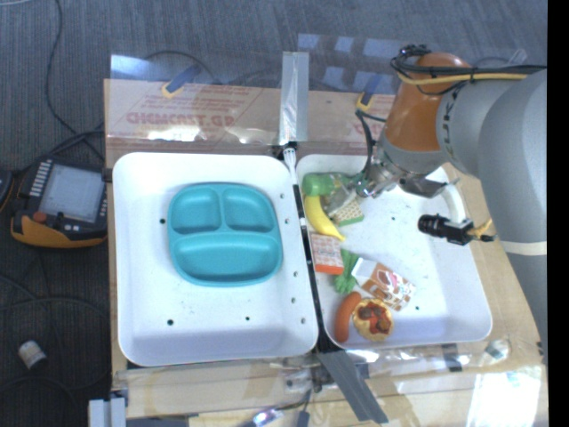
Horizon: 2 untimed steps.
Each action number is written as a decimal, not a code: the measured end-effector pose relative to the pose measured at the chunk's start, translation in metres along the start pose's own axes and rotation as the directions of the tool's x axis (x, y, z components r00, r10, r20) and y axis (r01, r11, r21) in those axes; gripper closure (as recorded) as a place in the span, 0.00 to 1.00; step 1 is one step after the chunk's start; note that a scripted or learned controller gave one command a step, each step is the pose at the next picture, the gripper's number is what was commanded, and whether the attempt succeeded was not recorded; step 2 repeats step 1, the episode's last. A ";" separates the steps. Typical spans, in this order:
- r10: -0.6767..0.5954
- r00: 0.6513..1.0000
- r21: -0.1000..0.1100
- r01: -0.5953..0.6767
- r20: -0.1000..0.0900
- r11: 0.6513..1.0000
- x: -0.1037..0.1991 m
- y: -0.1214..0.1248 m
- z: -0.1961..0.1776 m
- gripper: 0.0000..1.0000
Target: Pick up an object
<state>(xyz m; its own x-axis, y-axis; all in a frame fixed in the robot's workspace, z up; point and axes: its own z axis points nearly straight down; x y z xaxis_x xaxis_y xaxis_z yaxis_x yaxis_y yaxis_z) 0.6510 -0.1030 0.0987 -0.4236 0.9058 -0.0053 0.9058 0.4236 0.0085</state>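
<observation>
I find the gripper [372, 183] low over the right bin [444, 274], upper centre-right of frame, beside a green toy [318, 185] and banana [320, 217]; whether it has closed, I cannot tell. The banana looks light, rigid and smooth, best grasped mid-body. Bin floor is slick; neighbours crowd closely.

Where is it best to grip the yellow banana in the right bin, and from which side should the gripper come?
Probably across the middle of the banana, coming straight down from above. It lies flat and long, close to the bin's left wall, with green items touching its upper end, so a side approach looks blocked. The fingers would best close across its narrow width.
</observation>
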 end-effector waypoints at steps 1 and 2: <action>0.192 0.981 0.011 -0.192 -0.005 0.981 0.077 0.004 -0.084 1.00; 0.192 0.981 0.011 -0.192 -0.005 0.981 0.077 0.004 -0.084 1.00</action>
